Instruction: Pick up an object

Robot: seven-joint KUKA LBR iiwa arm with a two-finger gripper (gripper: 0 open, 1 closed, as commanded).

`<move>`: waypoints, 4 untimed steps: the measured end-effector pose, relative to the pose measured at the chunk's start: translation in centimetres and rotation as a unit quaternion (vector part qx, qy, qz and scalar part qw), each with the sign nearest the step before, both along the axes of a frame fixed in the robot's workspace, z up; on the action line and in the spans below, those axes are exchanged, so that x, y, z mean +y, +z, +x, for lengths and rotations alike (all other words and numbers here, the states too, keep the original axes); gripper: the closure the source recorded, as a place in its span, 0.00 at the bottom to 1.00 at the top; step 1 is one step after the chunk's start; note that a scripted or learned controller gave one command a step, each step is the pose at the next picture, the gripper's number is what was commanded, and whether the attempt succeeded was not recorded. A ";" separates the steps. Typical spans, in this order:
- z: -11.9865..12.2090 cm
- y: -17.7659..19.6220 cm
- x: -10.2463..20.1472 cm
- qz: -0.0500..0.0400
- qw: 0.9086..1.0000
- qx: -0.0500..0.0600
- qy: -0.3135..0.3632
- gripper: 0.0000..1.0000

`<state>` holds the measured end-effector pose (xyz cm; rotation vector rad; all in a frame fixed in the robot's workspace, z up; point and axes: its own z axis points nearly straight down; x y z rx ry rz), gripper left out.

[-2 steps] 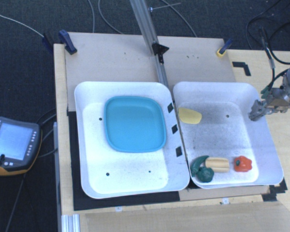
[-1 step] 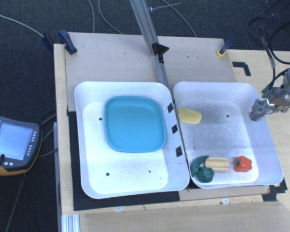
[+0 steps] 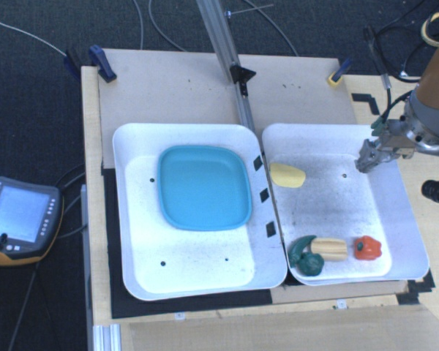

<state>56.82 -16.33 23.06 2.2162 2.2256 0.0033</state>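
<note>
Hovering over the far right part of the right bin [image 3: 395, 196], the jaws [image 3: 367, 159] look to be in the approach step: nothing has been picked yet, and every candidate lies on the bin floor. At this slant the tip reads as one grey lump, so I cannot tell how far the jaws are parted; nothing shows between them, and they seem to touch none of the objects.

Candidates in the right bin: a yellow lemon-like piece [image 3: 287, 175] at the far left, near the divider wall, well apart from the jaws; along the near wall a row of a dark green vegetable [image 3: 306, 255], a tan cylinder [image 3: 329, 248] touching it, and a red tomato-like piece [image 3: 366, 248] just beside the cylinder. The left bin [image 3: 132, 269] bears a blue square plate [image 3: 205, 187].

The next move calls for choosing one target, travelling over it and descending. I judge the tomato-like piece or the lemon-like piece easier, since the green vegetable and cylinder are crowded together against the wall.
</note>
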 end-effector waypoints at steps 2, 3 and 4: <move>2.4 1.0 11.0 0.000 1.000 0.000 0.000 1.00; 4.6 1.7 16.0 0.000 1.000 0.000 0.000 1.00; 6.2 2.0 21.8 0.000 1.000 0.001 0.001 1.00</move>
